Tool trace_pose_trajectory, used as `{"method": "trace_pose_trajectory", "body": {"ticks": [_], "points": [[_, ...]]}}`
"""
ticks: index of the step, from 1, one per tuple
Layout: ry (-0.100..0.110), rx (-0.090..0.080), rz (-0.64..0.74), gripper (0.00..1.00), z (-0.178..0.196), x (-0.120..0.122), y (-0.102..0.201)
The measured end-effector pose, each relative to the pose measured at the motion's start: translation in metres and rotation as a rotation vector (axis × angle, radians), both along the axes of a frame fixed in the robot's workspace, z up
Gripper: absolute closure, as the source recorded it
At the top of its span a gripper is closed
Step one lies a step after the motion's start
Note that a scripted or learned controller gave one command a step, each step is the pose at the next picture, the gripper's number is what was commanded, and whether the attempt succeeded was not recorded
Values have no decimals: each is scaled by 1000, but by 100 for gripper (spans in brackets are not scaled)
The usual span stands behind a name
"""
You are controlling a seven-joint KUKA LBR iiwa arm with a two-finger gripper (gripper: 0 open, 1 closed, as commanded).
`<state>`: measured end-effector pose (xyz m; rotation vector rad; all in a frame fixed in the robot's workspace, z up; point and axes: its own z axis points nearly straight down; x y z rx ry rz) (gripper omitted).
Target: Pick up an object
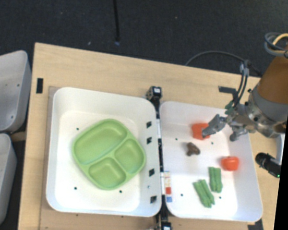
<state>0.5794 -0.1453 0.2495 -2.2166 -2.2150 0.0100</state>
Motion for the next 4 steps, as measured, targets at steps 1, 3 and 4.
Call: {"method": "trace_pose_trajectory", "body": {"ticks": [1,3,4], "points": [[-11,-1,1,0,6,2,0],[-6,-2,-1,0,-98,2,-10],[-7,-2,-3,0,-151,1,-11]]}}
